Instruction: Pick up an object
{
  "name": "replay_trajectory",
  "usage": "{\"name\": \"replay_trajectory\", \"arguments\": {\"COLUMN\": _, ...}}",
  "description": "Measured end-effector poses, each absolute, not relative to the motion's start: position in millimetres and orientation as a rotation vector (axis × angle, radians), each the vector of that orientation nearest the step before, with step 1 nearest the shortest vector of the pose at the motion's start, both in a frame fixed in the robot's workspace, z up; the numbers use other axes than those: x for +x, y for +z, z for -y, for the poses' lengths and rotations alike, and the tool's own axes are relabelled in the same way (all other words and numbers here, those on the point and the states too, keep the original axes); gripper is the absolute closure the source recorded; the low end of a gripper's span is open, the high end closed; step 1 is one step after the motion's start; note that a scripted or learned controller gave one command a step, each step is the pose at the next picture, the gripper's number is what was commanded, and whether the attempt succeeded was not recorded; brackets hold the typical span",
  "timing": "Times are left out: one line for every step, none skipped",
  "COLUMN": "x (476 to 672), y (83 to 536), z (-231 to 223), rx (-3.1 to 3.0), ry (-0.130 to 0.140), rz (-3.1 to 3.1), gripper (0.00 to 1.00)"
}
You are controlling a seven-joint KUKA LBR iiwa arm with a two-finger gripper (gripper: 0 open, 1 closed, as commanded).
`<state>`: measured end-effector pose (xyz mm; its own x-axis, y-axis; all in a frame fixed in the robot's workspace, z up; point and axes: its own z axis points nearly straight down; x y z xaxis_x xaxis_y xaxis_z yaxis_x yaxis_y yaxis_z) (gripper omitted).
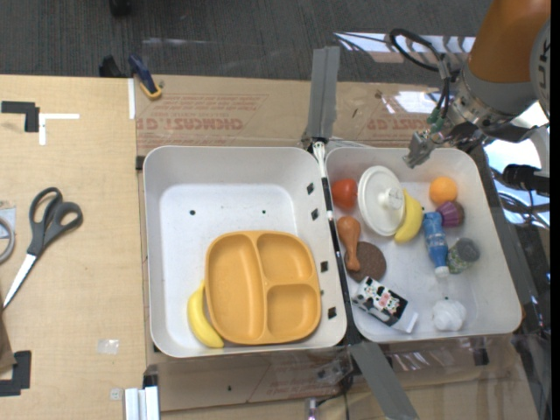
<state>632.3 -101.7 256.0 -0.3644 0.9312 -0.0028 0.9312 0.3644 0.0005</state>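
Light wood bench (70, 322) under dark carpet (219, 16) up top, brown cardboard (219, 116) behind two white bins. Left bin (227, 191): yellow divided tray (262, 287), banana (201, 320) tucked against it. Right bin (494, 261): white lid (381, 199), blue bottle (434, 239), orange (444, 189), more toys. Gripper (420, 150) above its far rim, fingers hard to read, can't tell. Scissors (39, 234) lying far left.

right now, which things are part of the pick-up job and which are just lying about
Job: gripper, orange, tomato, white lid, blue bottle, cow-print carton in the right bin.
Lying about: scissors, blue clip.
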Motion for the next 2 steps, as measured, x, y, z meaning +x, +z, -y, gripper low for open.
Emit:
{"name": "replay_trajectory", "arguments": {"x": 632.2, "y": 255.5, "z": 101.6, "rx": 1.77, "ry": -0.003, "rz": -2.593, "gripper": 0.0}}
{"name": "replay_trajectory", "arguments": {"x": 561.4, "y": 144.1, "z": 162.9, "rx": 1.949, "ry": -0.003, "rz": -2.464, "gripper": 0.0}}
